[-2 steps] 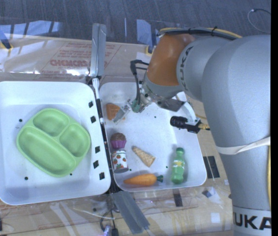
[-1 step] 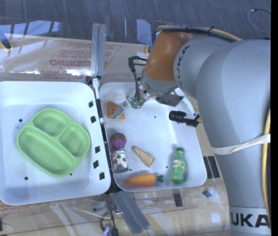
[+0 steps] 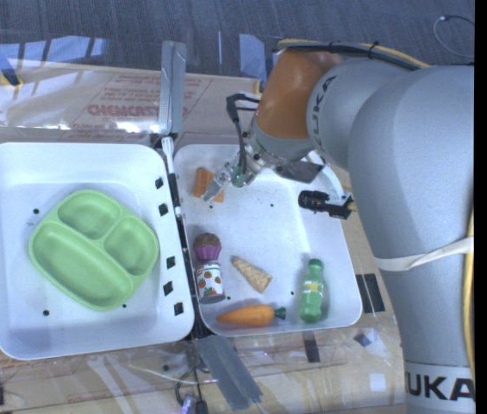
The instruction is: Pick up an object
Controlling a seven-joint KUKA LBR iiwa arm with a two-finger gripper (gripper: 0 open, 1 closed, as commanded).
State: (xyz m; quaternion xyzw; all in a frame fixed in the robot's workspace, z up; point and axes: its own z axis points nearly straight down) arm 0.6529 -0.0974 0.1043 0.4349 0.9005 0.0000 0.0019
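Orange wedge (image 3: 203, 182) near right bin (image 3: 346, 270) back-left corner, not lifted. Pincer (image 3: 230, 177) just beside it, low; opening unclear, can't tell. Grasp and lift pending.

Table (image 3: 79, 102): tan board top under clear, glossy plastic sheeting; faint red print reads through the sheet. Blue tape strips (image 3: 2, 59) hold the sheet at the table's far edge; dark tape pieces (image 3: 369, 291) sit at its near right part. Grey metal bar (image 3: 171, 89) stands on the table's far middle. Floor (image 3: 140, 3): dark grey-blue carpet beyond the table's far edge; thin pale cable (image 3: 452, 33) lies there, far right. Light: even, soft glare on the sheeting.
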